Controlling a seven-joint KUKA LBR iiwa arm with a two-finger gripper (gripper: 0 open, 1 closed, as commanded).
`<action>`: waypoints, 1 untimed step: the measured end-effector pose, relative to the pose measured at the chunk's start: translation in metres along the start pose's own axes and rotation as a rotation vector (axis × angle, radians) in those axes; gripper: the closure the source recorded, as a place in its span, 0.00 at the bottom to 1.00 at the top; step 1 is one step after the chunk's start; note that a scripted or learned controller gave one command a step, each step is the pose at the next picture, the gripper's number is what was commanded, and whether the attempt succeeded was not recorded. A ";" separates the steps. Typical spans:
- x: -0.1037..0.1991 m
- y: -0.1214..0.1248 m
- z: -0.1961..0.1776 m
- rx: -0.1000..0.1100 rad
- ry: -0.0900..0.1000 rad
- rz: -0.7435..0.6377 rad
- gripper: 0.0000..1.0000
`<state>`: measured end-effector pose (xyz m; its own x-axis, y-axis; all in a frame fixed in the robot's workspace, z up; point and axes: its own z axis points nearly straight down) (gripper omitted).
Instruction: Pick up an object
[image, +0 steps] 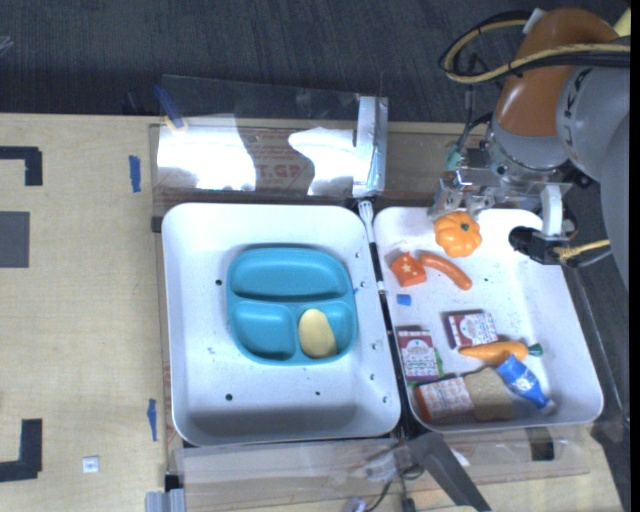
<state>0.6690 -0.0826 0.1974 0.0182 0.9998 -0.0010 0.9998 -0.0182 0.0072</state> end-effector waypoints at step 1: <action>0.053 -0.046 0.013 0.009 0.002 -0.086 1.00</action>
